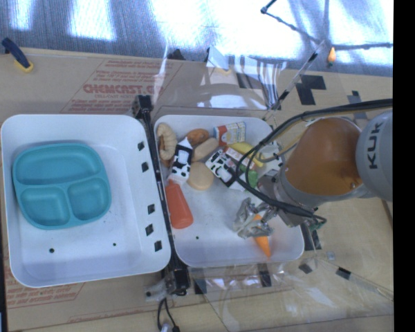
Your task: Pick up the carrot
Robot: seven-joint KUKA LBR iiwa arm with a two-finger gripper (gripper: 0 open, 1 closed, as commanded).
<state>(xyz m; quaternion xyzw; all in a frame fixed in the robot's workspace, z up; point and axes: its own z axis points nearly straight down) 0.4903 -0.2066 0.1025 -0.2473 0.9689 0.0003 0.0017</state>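
Carrot (263, 244): a small orange cone, its tip pointing toward five o'clock, lying in the right bin (214, 244) close to that bin's wall at its four-o'clock corner. The top end is tucked under the gripper, so only the tapered lower part shows. Bright orange, smooth, plastic-looking.

Gripper (252, 220): grey metal, hanging right over the carrot's upper end, at eleven o'clock from the tip. A speck of orange shows among the metal parts. I cannot tell whether the jaws are apart or together, nor whether they are on the carrot.

Arm (328, 161): reaches in from three o'clock, its orange band bulging over the right bin's three-o'clock rim, black cables looping off it toward nine o'clock.

Right bin, other things: an orange-red bottle-shaped piece (178, 204) along the nine-o'clock wall; a black-and-white cow-patterned carton (182, 162) at twelve o'clock from it; a pale round bun (201, 177) beside that; a ring-shaped pastry (167, 142) near the eleven-o'clock corner; a small box (232, 131) near the twelve-o'clock wall.

Left bin (76, 261): holds a teal divided plate (61, 185) toward its nine-o'clock side.

Tabletop (90, 85): brown cardboard with red print under both bins.
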